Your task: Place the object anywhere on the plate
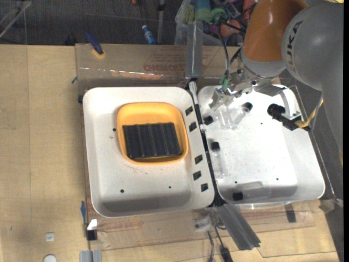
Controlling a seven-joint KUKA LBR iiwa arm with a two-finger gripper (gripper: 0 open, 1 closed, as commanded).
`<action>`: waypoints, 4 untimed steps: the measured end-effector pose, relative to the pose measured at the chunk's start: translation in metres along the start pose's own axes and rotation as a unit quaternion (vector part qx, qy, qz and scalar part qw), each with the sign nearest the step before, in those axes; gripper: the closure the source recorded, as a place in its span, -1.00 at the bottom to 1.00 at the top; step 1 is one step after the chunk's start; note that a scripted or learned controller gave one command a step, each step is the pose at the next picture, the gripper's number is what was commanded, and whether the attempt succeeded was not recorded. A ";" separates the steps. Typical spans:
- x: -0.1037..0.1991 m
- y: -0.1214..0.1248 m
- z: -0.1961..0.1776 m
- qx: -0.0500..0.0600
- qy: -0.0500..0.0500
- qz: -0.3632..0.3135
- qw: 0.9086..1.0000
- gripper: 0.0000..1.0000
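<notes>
Though the grey arm point(305, 31) fills the upper right of the view, its working end sits small and low over the far left corner of the right bin point(272, 162), just beside the divider between the two bins. The left bin point(101, 146) holds the yellow plate point(150, 109), set a little toward its far side. On that plate lies a black ribbed slab point(151, 140), flat, wholly inside the rim and covering most of the plate's floor. I take this slab to be the task's object, so by my reading the placing looks done.

The slab's long axis runs side to side in the view, with its ribs running crosswise. It lies left of the gripper point(228, 100) and somewhat nearer the viewer, across the divider and well apart from it.

From where I stand, the gripper is pale and glassy against the white bin. I cannot tell whether it is released or clenched, and I see nothing held in it. Any further move would have to cross that divider leftward.
</notes>
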State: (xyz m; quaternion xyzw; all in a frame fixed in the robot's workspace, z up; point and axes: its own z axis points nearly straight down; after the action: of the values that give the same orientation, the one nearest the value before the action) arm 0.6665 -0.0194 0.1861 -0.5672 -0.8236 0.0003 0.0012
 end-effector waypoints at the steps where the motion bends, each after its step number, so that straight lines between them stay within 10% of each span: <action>1: 0.032 0.013 -0.010 -0.003 -0.001 -0.039 0.999 1.00; 2: 0.032 0.013 -0.010 -0.003 -0.001 -0.039 0.999 -1.00; 3: 0.041 0.017 -0.025 -0.003 -0.001 -0.017 1.000 -1.00; 4: 0.076 0.030 -0.032 -0.004 -0.002 -0.173 0.985 -1.00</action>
State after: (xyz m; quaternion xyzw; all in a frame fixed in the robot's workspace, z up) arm 0.6675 0.0627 0.2185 -0.4161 -0.9093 -0.0018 -0.0023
